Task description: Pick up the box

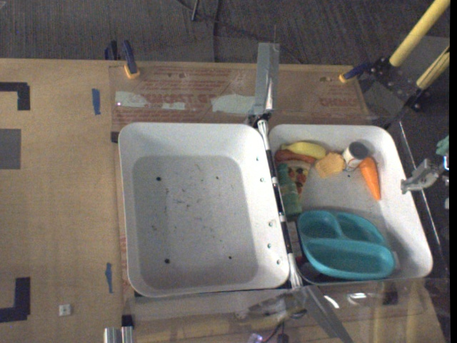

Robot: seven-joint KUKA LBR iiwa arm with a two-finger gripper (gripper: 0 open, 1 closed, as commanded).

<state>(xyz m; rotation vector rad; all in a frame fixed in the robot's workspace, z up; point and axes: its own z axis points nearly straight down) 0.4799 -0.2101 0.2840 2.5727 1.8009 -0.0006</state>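
Waiting at the start: that is how the pick reads, since nothing is between any fingers and the box lies untouched in its bin.

The counter (pixel 57 191) carries two white bins side by side. The left bin (pixel 136 148) is the larger patch of white. The right bin (pixel 407 191) holds all the goods. Biggest among them is a teal tray (pixel 343 245) with compartments, lying along the near side. The box (pixel 291 184), greenish with printed sides, lies lengthwise against the bin's left wall, just beyond the tray and touching or nearly touching its corner. At its far end sit a banana (pixel 307 148) and something red beside it. Near those is a yellow lump (pixel 329 166), then an orange carrot (pixel 370 179) further right, and a small grey cup (pixel 357 150) by the far wall.

The tool (pixel 423 177) shows at the right edge, above the right bin's rim, well apart from the box. It is too small and blurred; I cannot tell its state.

Next, I judge, the tool must travel left across the bin, align with the box's narrow width, and descend. The wall and tray crowd the box, leaving little room for fingers.
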